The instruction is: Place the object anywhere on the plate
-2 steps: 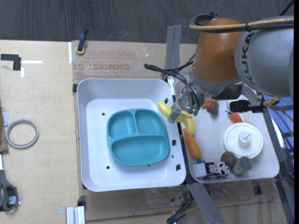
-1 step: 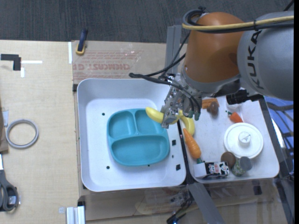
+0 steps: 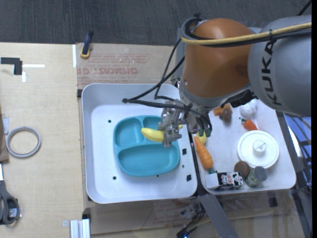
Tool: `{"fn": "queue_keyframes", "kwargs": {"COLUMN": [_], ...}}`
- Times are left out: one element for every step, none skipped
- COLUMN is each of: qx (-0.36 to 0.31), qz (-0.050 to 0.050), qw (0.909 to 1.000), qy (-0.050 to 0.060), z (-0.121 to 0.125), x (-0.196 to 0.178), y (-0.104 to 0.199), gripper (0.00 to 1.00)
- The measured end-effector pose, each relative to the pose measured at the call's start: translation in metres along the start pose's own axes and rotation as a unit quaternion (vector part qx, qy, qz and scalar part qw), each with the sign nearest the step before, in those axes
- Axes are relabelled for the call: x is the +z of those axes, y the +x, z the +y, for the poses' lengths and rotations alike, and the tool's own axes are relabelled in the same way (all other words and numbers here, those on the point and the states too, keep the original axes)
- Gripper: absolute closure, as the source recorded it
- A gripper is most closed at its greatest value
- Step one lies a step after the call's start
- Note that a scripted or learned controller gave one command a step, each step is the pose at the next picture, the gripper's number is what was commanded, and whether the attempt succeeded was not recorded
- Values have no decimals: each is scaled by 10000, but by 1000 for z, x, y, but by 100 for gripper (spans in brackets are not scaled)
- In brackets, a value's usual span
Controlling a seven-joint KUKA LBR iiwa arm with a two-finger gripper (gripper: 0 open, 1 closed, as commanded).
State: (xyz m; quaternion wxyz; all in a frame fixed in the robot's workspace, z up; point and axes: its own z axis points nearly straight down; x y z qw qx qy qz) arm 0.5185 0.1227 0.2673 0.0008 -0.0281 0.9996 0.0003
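Looking down: two white bins side by side, left bin [image 3: 94, 148] and right bin [image 3: 282, 177], with the arm [image 3: 223, 58] coming in from the upper right of the frame.
Arm: its orange band and grey body cover the upper middle and upper right, hiding the top edge of the right bin and part of the divide between the bins.
Gripper [image 3: 171, 133]: at frame centre, over the right edge of the plate; its dark metal fingers appear clamped on the banana, though cables and the wrist blur the exact contact.
Banana [image 3: 152, 134]: yellow, lying across the upper right part of the plate, its right end hidden behind the fingers.
Plate [image 3: 133, 165]: teal, with compartments, in the middle of the left bin; its upper right corner is covered by the gripper.
Carrot [image 3: 203, 152]: orange, just right of the divide, its top end tucked under the gripper.
White lid-like dish [image 3: 258, 149]: right bin, centre.
Small items: a brown piece [image 3: 226, 114] and an orange-and-white piece [image 3: 249, 124] near the arm, partly shadowed; hard to identify.
Black-and-white carton [image 3: 229, 180]: lower edge of the right bin, beside two round objects too small to name.
Tape ring [image 3: 22, 142]: on the bench at far left.
Scissors [image 3: 7, 207]: lower left, cut off by the frame edge.
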Motion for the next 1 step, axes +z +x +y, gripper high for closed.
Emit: {"fn": "queue_keyframes", "kwargs": {"qx": [2], "qz": [-2], "qw": [10000], "qy": [0], "z": [0], "x": [0], "y": [0], "gripper": [0]}}
